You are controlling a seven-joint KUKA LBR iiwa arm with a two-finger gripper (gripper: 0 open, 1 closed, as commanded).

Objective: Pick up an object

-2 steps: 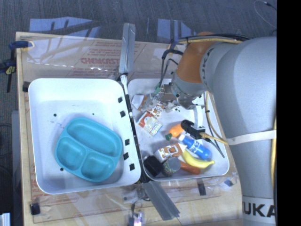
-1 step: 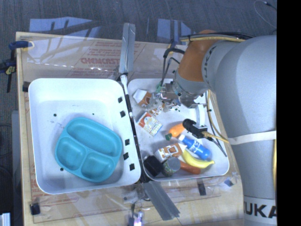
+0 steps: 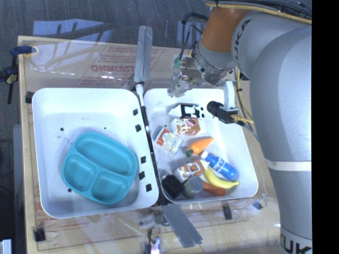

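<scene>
Right bin [image 3: 249, 157]: carrot [image 3: 200, 145], banana [image 3: 220, 181], blue bottle [image 3: 220, 165], cartons; left bin [image 3: 47, 110]: teal divided tray [image 3: 99, 166]; gripper [image 3: 180, 84] above right bin's far rim, grip state indiscernible.

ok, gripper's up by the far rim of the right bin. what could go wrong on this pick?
1. The items crowd the near half of the right bin: banana, blue bottle, carrot and cartons touch or overlap, so a descent may nudge neighbours or grab two.
2. The gripper hangs near the far rim, away from the pile; a straight descent would likely close on nothing or clip the rim.
3. The small flat packet lies low and may slip out.
</scene>
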